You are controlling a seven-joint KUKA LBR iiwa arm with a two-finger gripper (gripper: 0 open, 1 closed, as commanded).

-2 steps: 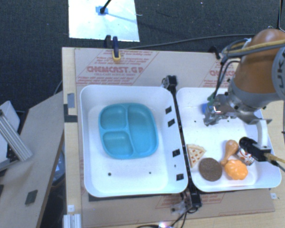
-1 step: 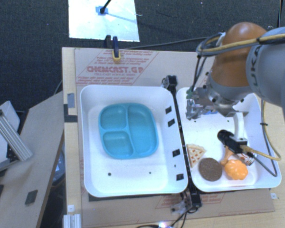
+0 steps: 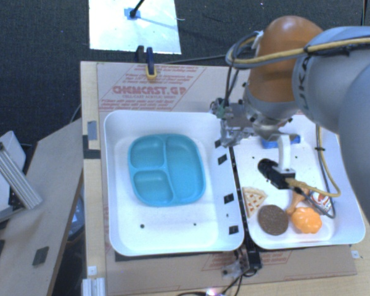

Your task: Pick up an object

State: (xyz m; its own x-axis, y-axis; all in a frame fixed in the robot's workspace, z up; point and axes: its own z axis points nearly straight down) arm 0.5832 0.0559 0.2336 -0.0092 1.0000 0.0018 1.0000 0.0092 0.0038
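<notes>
**Gripper at the bins' divide**

The gripper (image 3: 228, 130) hangs over the far divide; its grip cannot be told. Nearer, well apart from it, the right bin (image 3: 353, 228) holds a pizza slice (image 3: 254, 198), brown disc (image 3: 273, 219) and orange toy (image 3: 306, 221). The left bin (image 3: 114, 227) holds a blue plate (image 3: 166, 169).

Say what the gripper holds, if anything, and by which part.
Cannot be told: the gripper hangs over the right edge of the shallow white left bin.
</notes>
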